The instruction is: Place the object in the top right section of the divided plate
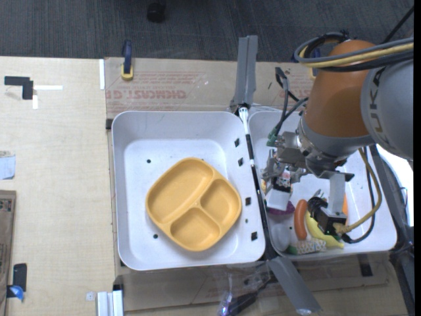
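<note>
Low in the right of the frame, beneath the gripper (281,176) — its grip cannot be told — toy food (309,226) is seen, judged light, smooth, best pinched mid-body; the yellow plate (193,205) lies left-centre.

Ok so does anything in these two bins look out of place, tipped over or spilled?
Nothing looks spilled or damaged. The yellow divided plate lies flat in the left bin but turned at an angle to its walls. All its sections are bare. The toy food sits heaped in the right bin's near corner, beneath the gripper.
</note>
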You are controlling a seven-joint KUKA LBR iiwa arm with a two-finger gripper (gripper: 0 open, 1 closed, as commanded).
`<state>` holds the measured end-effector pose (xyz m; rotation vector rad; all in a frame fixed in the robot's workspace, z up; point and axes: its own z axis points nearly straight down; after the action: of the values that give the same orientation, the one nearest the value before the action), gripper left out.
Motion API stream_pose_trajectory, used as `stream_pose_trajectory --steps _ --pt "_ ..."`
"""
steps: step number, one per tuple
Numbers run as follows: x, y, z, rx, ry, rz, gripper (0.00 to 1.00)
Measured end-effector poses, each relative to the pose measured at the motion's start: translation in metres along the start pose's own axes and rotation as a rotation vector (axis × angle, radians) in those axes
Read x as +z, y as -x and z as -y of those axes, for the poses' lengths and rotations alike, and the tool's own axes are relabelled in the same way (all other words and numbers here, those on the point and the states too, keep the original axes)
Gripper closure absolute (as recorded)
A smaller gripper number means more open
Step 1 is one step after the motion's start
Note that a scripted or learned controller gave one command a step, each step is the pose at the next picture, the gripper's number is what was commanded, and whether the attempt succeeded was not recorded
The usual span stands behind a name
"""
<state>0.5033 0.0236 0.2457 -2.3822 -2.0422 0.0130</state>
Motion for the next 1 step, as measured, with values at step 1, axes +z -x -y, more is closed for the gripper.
stream_pose_trajectory --steps 1 --pt "-0.1318 0.0232 0.0189 0.059 0.004 0.002 1.0"
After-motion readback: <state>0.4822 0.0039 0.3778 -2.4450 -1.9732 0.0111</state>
